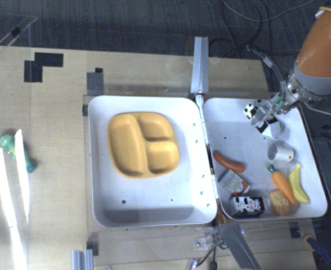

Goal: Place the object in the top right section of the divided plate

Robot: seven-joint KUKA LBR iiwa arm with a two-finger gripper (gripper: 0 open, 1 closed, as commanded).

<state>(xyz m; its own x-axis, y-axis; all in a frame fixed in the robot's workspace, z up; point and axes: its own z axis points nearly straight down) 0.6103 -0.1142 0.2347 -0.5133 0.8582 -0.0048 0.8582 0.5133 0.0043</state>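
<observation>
The hand hovers at the right bin's 1 o'clock corner; I cannot tell its grip. The plate sits in the left bin, open floor all round it. Sausage, cup, carrot and banana crowd the right bin's 5 o'clock side.
</observation>
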